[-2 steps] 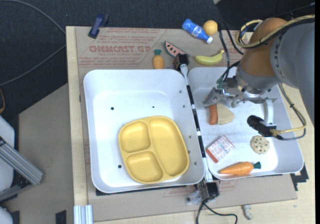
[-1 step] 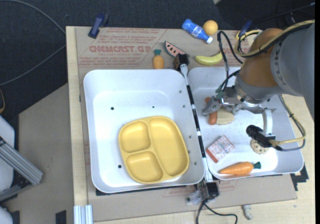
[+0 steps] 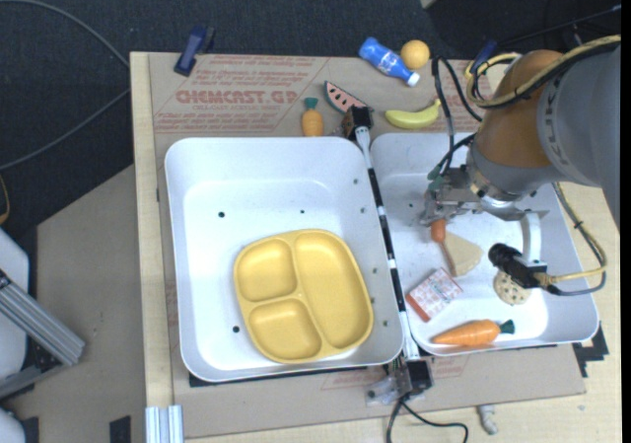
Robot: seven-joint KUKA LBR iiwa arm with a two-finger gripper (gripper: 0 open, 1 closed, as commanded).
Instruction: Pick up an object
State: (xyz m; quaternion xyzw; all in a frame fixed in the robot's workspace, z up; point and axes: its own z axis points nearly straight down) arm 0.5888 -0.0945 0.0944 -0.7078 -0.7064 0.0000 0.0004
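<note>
well, in the camera view my claw [image 3: 441, 210] hangs low in the right bin [image 3: 582, 318], near its left wall. from this slant i cannot tell whether it is wide or narrow, and nothing shows as held in it. the likeliest target is the small orange piece [image 3: 438, 231] on the bin floor just below the claw, with a pale wedge [image 3: 461, 256] just beside it. nearer the front edge lie a red and white packet [image 3: 432, 293], a carrot [image 3: 469, 333] and a cookie [image 3: 509, 285], all apart from the claw. the left bin [image 3: 187, 184] holds a yellow divided plate [image 3: 301, 295].

my worries are guesses only. the orange piece is small and low, so i may close above it or off to one side and come up with nothing. it may also roll or skid when touched, toward the wedge or the wall. the wedge sits so close that i could nudge it or pinch both at once, and a pinch on two things tends to slip. the bin's left wall is near too, so a drift that way could catch the rim.
</note>
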